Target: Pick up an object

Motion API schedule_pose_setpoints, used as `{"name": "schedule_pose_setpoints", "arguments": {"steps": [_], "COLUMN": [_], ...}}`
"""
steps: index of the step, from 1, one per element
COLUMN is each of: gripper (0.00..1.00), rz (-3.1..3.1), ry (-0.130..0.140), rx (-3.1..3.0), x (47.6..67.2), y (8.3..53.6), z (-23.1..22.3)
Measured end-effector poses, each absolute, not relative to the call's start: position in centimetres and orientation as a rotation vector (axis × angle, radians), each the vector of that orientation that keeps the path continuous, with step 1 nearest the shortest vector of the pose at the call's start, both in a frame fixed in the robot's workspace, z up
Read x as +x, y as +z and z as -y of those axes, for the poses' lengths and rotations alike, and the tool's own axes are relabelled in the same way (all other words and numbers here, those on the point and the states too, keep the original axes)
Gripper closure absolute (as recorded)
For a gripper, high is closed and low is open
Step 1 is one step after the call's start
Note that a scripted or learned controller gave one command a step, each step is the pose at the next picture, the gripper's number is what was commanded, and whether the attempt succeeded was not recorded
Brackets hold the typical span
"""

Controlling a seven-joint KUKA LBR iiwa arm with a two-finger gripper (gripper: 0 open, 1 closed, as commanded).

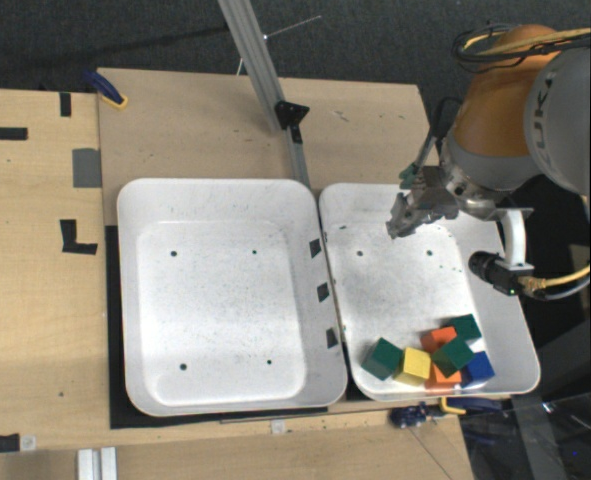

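Small coloured blocks sit clustered in the near right corner of the right bin (375,268): a green block (382,357), a yellow block (414,365), orange blocks (440,339), another green block (459,344) and a blue block (478,367). My gripper (403,223) hangs over the far part of the right bin, well away from the cluster. Nothing shows between its fingers.
The left bin (215,288) lies beside the right one on the wooden bench. A slanted metal pole (260,53) runs down to the bins' far edge. A blue and yellow clip (107,88) lies at the bench's far left.
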State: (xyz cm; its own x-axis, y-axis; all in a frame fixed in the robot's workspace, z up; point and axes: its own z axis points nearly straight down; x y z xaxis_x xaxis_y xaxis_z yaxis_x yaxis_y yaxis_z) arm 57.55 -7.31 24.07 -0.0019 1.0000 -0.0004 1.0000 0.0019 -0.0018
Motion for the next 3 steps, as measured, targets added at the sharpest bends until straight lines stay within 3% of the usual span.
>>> {"name": "schedule_pose_setpoints", "arguments": {"steps": [3], "gripper": [1.0], "rz": [2.228], "ry": [0.0], "rx": [-2.214], "x": [63.7], "y": [22.0], "z": [-7.2]}}
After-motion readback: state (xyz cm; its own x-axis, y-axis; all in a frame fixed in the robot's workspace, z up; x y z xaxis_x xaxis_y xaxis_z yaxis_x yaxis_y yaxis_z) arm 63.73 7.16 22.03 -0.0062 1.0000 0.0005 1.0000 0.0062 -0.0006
